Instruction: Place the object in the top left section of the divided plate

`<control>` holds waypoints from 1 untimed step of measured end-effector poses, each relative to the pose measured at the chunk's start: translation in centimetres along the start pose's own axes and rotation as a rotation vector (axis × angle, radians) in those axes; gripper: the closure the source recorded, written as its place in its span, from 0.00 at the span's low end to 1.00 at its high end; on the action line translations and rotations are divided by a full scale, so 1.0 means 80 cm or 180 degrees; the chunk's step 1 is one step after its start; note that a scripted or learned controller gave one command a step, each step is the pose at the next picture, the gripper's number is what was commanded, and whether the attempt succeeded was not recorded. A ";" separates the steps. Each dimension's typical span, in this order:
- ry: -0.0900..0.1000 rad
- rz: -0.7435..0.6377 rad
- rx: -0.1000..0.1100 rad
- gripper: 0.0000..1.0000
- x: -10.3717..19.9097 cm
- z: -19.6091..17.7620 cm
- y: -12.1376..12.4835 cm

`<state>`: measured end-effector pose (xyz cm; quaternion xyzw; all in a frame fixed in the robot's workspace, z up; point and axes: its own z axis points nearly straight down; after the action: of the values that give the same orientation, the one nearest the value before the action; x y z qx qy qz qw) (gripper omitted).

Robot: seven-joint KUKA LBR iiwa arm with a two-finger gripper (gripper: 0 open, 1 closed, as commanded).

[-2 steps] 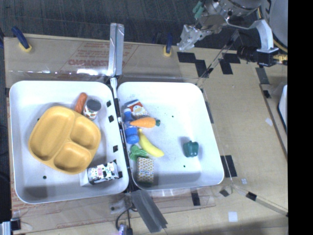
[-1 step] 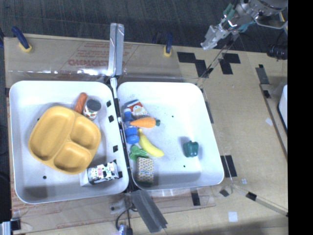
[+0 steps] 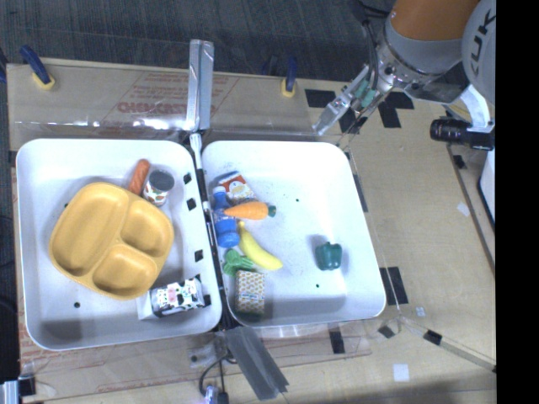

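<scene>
The yellow divided plate (image 3: 111,239) lies tilted in the left bin (image 3: 42,310), and all three of its sections are bare. My gripper (image 3: 339,121) hangs above the far rim of the right bin (image 3: 358,217), well away from the plate. Its fingers stand apart with nothing between them. In the right bin, a carrot (image 3: 248,211), a banana (image 3: 260,254), a blue bottle (image 3: 226,227) and a small red-and-white packet (image 3: 232,183) crowd the left side. A green pepper (image 3: 328,256) sits alone toward the right.
A brown sausage (image 3: 139,175) and a small can (image 3: 158,187) touch the plate's far edge. A cow-print carton (image 3: 177,297) lies at its near edge. A patterned box (image 3: 249,291) rests at the right bin's front. A metal bar (image 3: 200,82) stands between the bins.
</scene>
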<state>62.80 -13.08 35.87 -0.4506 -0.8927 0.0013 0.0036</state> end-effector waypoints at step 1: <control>-0.0010 -0.0227 -0.0009 1.00 -0.083 -0.048 -0.029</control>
<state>64.94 -19.79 39.68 -0.4185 -0.9082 0.0006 0.0017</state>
